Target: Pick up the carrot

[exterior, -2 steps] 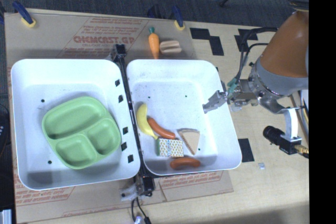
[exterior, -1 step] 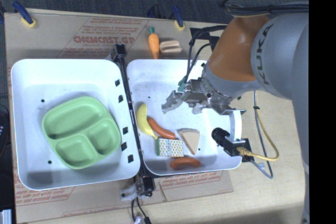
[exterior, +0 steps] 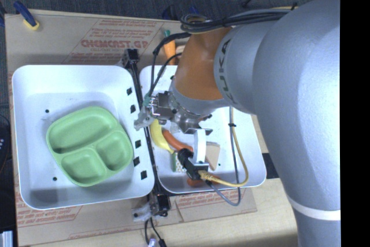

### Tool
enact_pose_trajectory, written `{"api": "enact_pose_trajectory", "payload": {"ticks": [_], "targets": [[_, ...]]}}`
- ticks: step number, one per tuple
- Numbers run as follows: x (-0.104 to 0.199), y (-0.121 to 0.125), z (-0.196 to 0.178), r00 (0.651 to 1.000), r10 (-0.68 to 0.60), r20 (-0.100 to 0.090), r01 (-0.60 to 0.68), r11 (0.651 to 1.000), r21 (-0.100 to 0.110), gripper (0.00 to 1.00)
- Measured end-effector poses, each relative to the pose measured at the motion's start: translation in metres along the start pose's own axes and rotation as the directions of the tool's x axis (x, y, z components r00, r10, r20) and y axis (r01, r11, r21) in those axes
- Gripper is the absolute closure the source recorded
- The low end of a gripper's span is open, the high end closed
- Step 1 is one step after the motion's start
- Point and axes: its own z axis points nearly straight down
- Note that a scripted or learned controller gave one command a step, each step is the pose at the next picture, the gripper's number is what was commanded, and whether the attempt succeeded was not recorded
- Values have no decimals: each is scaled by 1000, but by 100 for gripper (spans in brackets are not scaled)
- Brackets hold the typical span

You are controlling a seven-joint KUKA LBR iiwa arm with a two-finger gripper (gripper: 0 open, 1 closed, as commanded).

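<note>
The carrot [exterior: 174, 139], a short orange piece, lies in the right bin [exterior: 254, 165] near its left wall. A yellow banana [exterior: 157, 136] rests against the carrot's left side. My gripper [exterior: 171, 124] hangs low over the bin, directly above the carrot's upper end, and the wrist hides most of it. From this angle I cannot make out whether anything is held.
The left bin [exterior: 29, 89] holds a green divided plate [exterior: 89, 144]. In the right bin a tan block [exterior: 213, 154] lies right of the carrot and a small orange-red thing [exterior: 193, 182] sits by the front wall. The arm covers the bin's back half.
</note>
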Motion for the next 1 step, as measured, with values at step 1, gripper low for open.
{"api": "enact_pose_trajectory", "payload": {"ticks": [1], "targets": [[-17, 67, -126, 999, -51, 1, 51, 999, -6, 0]]}}
